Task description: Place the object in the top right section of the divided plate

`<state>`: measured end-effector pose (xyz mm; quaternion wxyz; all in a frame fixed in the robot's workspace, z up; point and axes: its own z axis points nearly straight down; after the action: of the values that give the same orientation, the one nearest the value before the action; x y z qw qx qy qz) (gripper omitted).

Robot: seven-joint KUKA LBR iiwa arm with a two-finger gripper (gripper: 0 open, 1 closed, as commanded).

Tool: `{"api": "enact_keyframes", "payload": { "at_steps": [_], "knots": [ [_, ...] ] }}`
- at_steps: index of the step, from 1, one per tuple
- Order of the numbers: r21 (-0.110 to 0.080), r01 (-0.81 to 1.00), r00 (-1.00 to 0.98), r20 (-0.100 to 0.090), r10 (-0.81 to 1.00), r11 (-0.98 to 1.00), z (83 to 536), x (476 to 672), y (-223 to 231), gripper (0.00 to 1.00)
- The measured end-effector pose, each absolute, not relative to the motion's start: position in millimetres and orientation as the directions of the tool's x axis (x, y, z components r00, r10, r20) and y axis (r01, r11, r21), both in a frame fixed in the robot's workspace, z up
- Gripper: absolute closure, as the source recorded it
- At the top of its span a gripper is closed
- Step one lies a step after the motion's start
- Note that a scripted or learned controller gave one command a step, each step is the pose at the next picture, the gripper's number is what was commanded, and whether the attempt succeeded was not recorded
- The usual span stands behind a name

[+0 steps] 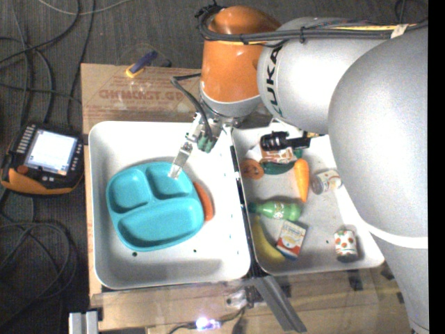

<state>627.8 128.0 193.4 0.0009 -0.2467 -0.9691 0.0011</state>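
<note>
In the camera view, the gripper is hovering over the far right section of the blue divided plate, its opening impossible to tell, while an orange object is lying just outside the plate's right rim, risking a missed placement.

divided plate in left bin | carrot, banana in right bin
</note>
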Motion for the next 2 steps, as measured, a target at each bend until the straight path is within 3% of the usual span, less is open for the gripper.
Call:
{"api": "enact_keyframes", "payload": {
  "at_steps": [1,2],
  "knots": [
    [-0.004,0.478,-0.878,0.003,0.478,0.878,200,628.4,129,1.0],
    [0.0,0.145,-0.989,0.003,0.145,0.989,182,575.7,84,1.0]
  ]
}}
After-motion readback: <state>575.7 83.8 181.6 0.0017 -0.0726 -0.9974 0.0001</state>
